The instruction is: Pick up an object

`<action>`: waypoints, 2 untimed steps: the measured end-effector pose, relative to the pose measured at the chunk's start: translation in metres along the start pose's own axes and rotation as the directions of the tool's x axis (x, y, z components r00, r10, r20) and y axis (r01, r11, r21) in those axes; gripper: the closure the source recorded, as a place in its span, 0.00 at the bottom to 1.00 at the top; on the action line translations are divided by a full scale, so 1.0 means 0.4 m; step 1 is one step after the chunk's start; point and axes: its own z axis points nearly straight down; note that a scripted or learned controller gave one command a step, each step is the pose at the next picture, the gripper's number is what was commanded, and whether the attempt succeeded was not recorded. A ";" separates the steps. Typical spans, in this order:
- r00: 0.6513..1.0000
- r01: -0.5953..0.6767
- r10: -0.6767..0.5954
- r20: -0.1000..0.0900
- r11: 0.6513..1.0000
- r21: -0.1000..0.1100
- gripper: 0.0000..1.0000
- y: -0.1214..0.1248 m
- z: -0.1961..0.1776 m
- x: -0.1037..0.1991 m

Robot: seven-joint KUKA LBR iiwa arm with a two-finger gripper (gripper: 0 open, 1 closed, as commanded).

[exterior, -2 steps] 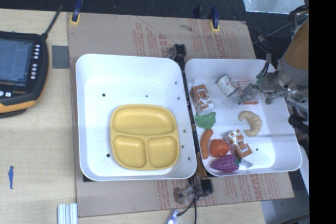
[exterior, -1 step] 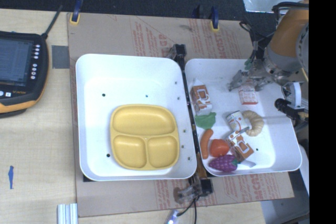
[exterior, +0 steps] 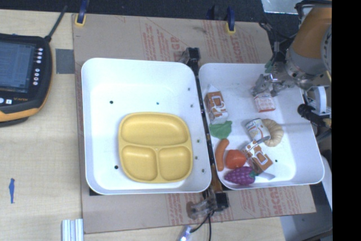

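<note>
My gripper [exterior: 264, 86] hangs over the far part of the right bin [exterior: 302, 172], with the arm's orange band [exterior: 311, 31] up at the right. Just below the gripper lies a small red-and-white packet [exterior: 264, 103]; I cannot make out whether they touch. Other objects in this bin: a brown-and-white carton [exterior: 215, 105], a green leafy piece [exterior: 221, 129], an orange carrot-like piece [exterior: 221, 152], a red tomato [exterior: 236, 159], purple grapes [exterior: 240, 176], a tin can [exterior: 257, 129], a croissant [exterior: 275, 131] and a second brown carton [exterior: 260, 157].
The left bin [exterior: 113, 87] holds a yellow divided plate [exterior: 156, 147]. A teach pendant [exterior: 20, 76] lies at the bench's left edge. Blue clamps [exterior: 229, 15] hold the cardboard at the back. The right bin's far right corner [exterior: 293, 104] is bare white floor.
</note>
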 end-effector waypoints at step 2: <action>1.000 -0.003 0.003 -0.001 1.000 -0.003 1.00 -0.023 -0.226 0.334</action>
